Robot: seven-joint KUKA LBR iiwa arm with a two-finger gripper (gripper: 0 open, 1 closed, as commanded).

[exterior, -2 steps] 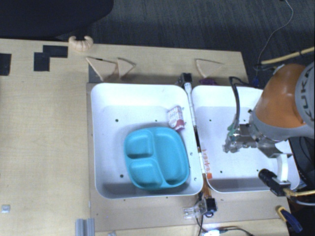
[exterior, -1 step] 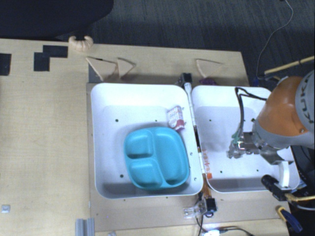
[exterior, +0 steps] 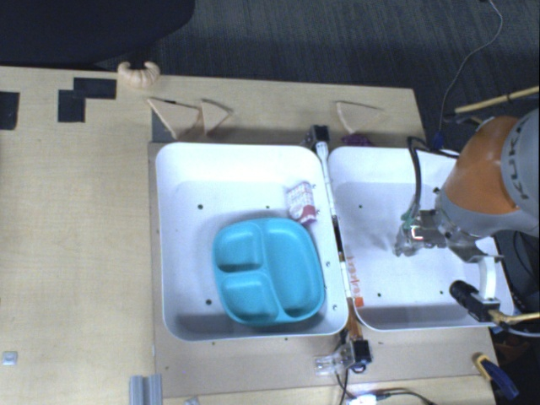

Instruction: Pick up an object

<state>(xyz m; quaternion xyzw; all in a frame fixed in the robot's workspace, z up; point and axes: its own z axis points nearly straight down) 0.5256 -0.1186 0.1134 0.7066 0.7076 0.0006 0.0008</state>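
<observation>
A light blue divided plate (exterior: 268,270) lies flat in the left bin (exterior: 181,184), filling its lower middle. Just beyond the plate's far right corner rests a small red and white packet (exterior: 301,201), close to the wall between the bins. My gripper (exterior: 411,236) hangs low over the floor of the right bin (exterior: 371,184), toward its right side, with the grey and orange arm (exterior: 485,180) above it. I see nothing held in it. The arm hides the right bin's far right part.
A ridge with a black strip (exterior: 331,209) divides the two bins. Something small and purple (exterior: 359,140) sits behind the right bin's back edge. Pale wooden bench (exterior: 76,251) stretches to the left.
</observation>
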